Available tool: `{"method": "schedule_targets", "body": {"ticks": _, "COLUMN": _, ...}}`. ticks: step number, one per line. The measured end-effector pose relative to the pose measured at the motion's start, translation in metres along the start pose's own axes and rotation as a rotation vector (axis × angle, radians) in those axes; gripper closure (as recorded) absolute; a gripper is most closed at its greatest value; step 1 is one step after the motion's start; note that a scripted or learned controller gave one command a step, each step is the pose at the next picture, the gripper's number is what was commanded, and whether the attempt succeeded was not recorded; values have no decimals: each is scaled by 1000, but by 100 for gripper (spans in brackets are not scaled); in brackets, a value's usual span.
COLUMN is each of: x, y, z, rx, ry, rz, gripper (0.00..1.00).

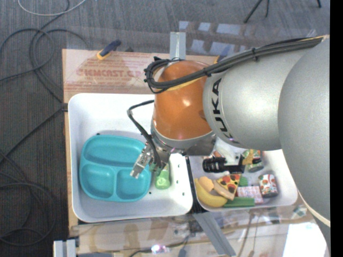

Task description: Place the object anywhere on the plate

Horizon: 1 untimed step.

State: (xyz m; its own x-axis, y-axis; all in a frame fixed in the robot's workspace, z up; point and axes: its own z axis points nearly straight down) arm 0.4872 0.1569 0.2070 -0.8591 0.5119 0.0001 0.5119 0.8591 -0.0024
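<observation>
Our claw (139, 167) hangs low over the right edge of the teal plate (104, 155) in the left bin (107, 105). We cannot tell whether it is clenched or released. The green object (162, 179) lies on the bin floor just right of the plate, beside the claw and off the plate.

The pale worktop (86, 84) carries red lettering and stands on dark grey carpet (32, 31), which is crossed by black cables (40, 63) and one thin white one (80, 4).

We count two white bins, one plate with three compartments, and one green object. In the right bin (285, 175) we count one banana (208, 193), one pizza slice (228, 183), one small can (268, 185) and a few further small things too tightly packed to name.
</observation>
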Motion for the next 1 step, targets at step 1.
{"method": "schedule_targets", "body": {"ticks": 1, "x": 1, "y": -5, "z": 26, "rx": 0, "ry": 0, "rz": 31, "gripper": 100}}
